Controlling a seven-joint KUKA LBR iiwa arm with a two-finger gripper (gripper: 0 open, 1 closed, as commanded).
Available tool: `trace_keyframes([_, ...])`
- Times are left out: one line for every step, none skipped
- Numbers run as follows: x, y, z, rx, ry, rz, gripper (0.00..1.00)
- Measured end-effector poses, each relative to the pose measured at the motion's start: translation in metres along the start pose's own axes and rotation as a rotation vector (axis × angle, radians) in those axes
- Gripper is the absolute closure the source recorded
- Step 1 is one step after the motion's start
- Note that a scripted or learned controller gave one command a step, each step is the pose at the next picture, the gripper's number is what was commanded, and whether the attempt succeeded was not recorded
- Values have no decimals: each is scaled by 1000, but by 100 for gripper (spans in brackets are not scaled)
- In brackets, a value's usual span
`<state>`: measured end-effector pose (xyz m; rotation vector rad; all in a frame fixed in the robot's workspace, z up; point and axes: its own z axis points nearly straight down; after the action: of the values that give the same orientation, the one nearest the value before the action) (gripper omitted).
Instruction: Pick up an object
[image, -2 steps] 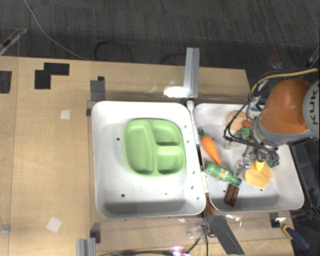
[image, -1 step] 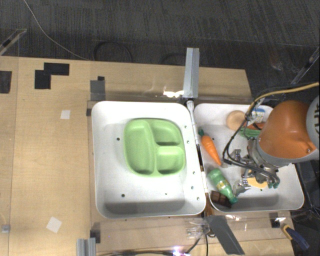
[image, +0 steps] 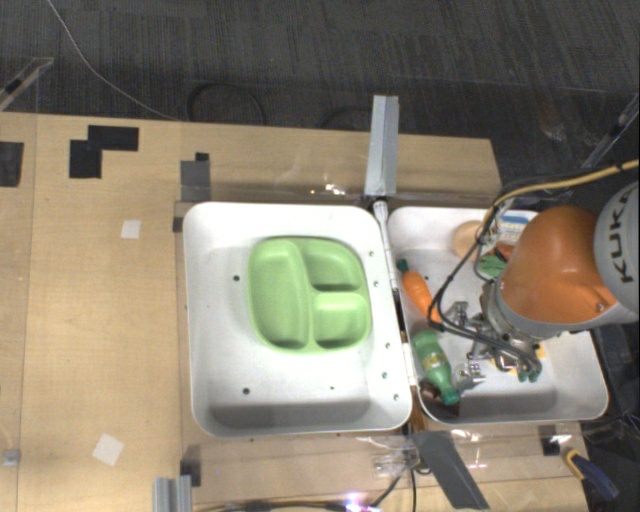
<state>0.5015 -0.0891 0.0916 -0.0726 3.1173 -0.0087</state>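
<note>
Right bin (image: 590, 400) — arm (orange-banded) (image: 555, 265) hides most contents.

Wooden bench (image: 90, 330), two white bins (image: 215, 300)

Arm: my arm (image: 610, 250) reached in from the right edge of the camera view, grey, bent downward toward the bench.
Orange band: my orange band (image: 555, 262) sat above my wrist and faced the camera, rounded and broad, hiding much of what lay below it.
Wrist: my wrist (image: 510, 320) pointed down and a little left, with dark and yellow cables (image: 470, 262) looping along its left side.
Gripper: my gripper (image: 492, 358) hung low beneath my wrist, its metal parts crowded together and too tangled to read clearly.
</note>
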Motion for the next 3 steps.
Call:
trace_keyframes([-25, -67, 2, -1, 4, -34, 0])
trace_keyframes([-29, -19, 1, -3, 4, -86, 0])
trace_keyframes([-35, -18, -13, 0, -15, -91, 100])
